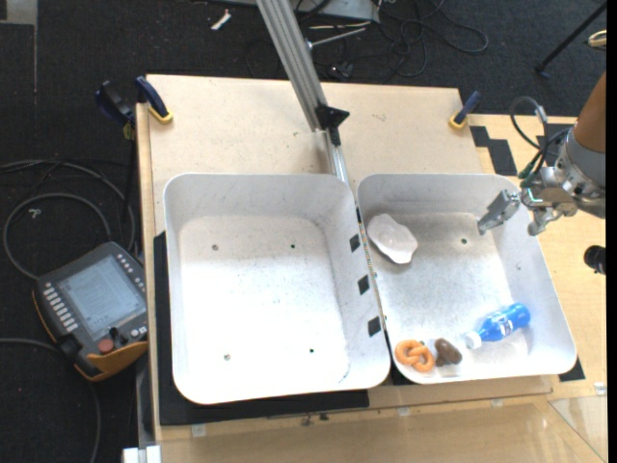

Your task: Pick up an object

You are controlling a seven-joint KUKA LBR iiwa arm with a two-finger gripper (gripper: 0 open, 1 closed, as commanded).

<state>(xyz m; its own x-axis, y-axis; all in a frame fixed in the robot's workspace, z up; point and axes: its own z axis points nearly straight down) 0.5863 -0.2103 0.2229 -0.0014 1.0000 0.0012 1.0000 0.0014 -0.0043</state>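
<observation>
My gripper [518, 214] hangs over the far right side of the right bin [453, 258]; its two fingers stand apart, open, with nothing between them. A pale whitish lump [393, 238] lies in the bin's upper left part. Along the near edge lie an orange pretzel-shaped piece [415, 355], a small brown object [447, 351] and a blue bottle [499, 325] lying on its side. All of these sit well below and to the left of the gripper.
The left bin [255, 287] sits beside the right one on the wooden bench. A slanted metal pole [294, 51] reaches down to the gap between the bins. A teach pendant [92, 302] lies on the floor at left.
</observation>
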